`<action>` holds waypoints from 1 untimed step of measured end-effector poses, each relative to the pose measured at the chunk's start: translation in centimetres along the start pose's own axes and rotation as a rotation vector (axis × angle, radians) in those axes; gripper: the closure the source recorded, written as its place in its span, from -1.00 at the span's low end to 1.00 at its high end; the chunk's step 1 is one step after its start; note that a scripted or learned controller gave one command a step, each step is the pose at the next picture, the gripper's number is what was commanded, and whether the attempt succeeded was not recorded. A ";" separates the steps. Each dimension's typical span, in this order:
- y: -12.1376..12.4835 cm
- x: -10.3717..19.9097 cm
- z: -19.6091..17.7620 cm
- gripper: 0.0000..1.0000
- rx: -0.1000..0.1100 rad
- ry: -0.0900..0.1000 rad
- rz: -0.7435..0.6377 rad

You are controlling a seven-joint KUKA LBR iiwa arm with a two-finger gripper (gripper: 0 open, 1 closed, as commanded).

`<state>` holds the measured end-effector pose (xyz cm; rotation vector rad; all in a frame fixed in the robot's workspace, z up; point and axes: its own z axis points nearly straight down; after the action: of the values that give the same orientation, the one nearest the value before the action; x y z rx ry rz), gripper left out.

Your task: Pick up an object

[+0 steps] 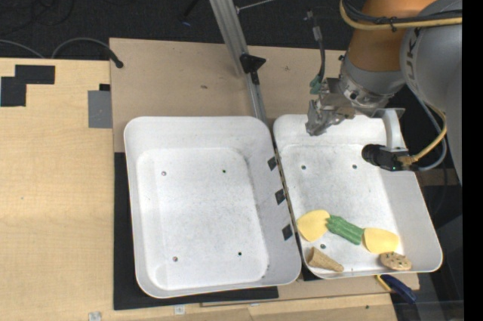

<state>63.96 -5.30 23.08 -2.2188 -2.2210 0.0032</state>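
While the arm (411, 32) hung over the far end of the right bin (343, 161), its gripper (321, 119) sat high above the bin's back edge w/ nothing between its tips. Couldn't tell whether the jaws were apart or closed; from this angle they read as one grey lump.

All candidate objs lay clustered at the opposite, near end of that same bin, well apart from the gripper. Yellow piece (312, 224) touched the green piece (345, 229), which ran on into a second yellow piece (380, 239); together they made a chain w/ its long axis slanting from near the bin divider down toward the near-right corner. Small tan cone (325, 260) lay just nearer the front rim, and a brown cookie-like bit (395, 260) sat by the near-right corner. Left bin (151, 138) held no objs.

Judgement: the coming move would turn on travel toward the camera along the bin, then descent. Closing the jaws across the green piece's short width, i.e. square to that slanted axis, looked the likeliest grip. Pick not yet begun.
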 end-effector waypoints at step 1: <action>-1.5 4.3 0.9 1.00 0.002 0.002 -0.001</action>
<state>62.42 -0.96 22.19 -2.2153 -2.2204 0.0040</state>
